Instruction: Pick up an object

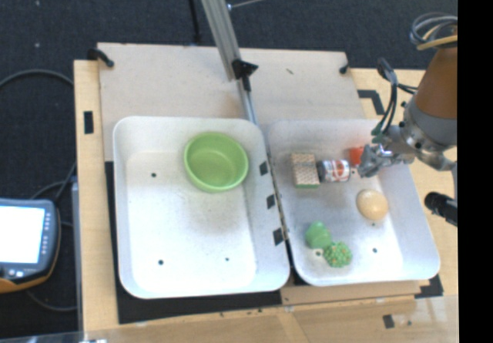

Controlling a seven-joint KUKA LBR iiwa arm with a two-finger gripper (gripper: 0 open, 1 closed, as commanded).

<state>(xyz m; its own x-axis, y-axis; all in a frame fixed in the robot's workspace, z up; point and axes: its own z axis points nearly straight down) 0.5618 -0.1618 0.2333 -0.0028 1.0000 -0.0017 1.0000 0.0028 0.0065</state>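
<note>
- two white bins: the left bin and the right bin, touching along their inner edges.
- one green bowl, in the left bin, well apart from the right bin.
- one tan block, in the right bin, nearest the green bowl.
- one small can, just beside the block, on its far side from the bowl.
- one pale egg-shaped thing, farther from the bowl.
- two green lumps: one smooth, one knobbly, touching or nearly so.

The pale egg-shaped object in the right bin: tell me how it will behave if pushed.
The egg-shaped object looks smooth and rounded, so it would probably roll rather than slide. It lies apart from other items on the right bin floor, so nothing nearby would likely stop it.
</note>
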